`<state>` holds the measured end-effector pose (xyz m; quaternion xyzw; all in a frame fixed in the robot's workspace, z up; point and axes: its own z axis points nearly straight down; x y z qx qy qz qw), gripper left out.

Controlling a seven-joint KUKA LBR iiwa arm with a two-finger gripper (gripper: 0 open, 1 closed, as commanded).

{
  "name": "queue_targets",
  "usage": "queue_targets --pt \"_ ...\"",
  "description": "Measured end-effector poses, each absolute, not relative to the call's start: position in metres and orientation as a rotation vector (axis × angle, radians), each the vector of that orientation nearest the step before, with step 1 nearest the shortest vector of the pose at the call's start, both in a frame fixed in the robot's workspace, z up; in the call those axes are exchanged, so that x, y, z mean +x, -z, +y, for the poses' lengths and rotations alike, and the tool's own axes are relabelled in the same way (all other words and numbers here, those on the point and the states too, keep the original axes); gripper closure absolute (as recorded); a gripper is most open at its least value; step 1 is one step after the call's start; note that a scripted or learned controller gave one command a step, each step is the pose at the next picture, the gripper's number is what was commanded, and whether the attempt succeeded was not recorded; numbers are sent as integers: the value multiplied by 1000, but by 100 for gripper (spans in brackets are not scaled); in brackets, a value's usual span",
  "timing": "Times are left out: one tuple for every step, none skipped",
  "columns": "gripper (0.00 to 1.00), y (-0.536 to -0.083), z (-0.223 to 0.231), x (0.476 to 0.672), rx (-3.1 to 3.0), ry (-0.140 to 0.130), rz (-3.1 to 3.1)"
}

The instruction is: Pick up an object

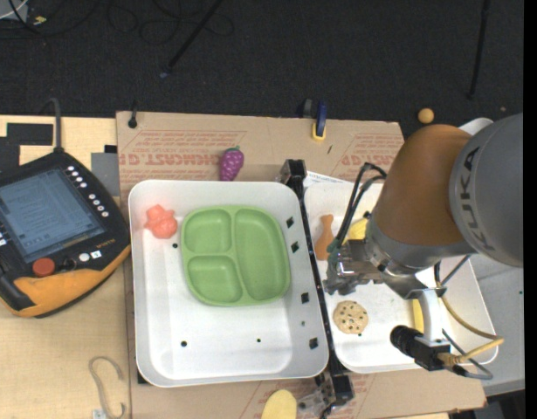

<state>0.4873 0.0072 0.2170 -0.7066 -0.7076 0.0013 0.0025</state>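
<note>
Right bin, near its left wall: gripper (342, 269) hangs low over the floor; how its fingers stand I cannot tell.
Cookie (350, 318): flat on the right bin (373, 360) floor, just below the gripper, apart from it.
Orange piece (324, 234): against the left wall, possibly a carrot.
Yellow item (359, 229): partly hidden by the arm.
Left bin (216, 356): green divided plate (236, 256) at centre; pink toy (161, 222) near its upper left corner.
Cardboard behind the bins: purple grapes (231, 162).
</note>
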Motion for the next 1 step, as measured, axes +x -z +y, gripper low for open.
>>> queue_targets --pt "100 -233 1 480 -2225 -1 -2215"
